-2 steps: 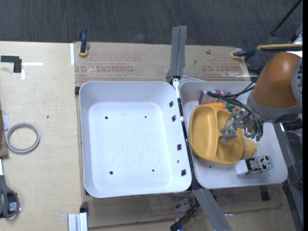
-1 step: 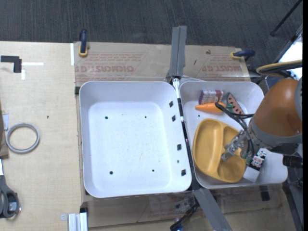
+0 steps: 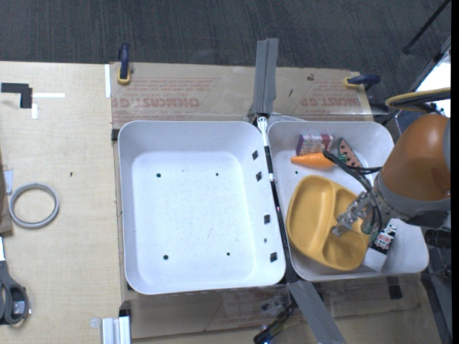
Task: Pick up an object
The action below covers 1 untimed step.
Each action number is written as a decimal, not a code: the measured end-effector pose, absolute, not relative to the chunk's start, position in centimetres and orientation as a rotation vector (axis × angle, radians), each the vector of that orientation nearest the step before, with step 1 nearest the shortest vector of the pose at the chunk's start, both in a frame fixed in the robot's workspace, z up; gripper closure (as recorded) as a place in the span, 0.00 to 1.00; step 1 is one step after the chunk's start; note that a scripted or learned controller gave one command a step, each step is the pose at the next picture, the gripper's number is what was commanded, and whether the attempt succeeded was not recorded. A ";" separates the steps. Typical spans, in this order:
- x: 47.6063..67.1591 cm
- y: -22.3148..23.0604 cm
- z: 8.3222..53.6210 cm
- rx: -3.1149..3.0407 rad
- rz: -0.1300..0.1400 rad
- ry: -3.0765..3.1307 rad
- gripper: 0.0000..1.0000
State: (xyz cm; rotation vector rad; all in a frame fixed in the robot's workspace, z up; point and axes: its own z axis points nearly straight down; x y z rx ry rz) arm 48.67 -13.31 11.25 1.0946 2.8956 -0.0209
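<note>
We're seeing the tool (image 3: 349,219) hovering over the yellow dish (image 3: 324,223), long axis running 11-to-5; can't tell its state. Orange carrot (image 3: 313,160) pointing 9 o'clock, pale wood worktop (image 3: 64,264).

Robotics laboratory bench: two white bins (image 3: 192,131) on clamped cardboard (image 3: 215,95), a roll of tape (image 3: 32,205) and scissors (image 3: 13,299) on the wooden tabletop (image 3: 57,149), dark carpet beyond.
</note>
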 end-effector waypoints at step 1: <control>56.9 -5.5 19.2 1.461 -0.002 2.779 1.00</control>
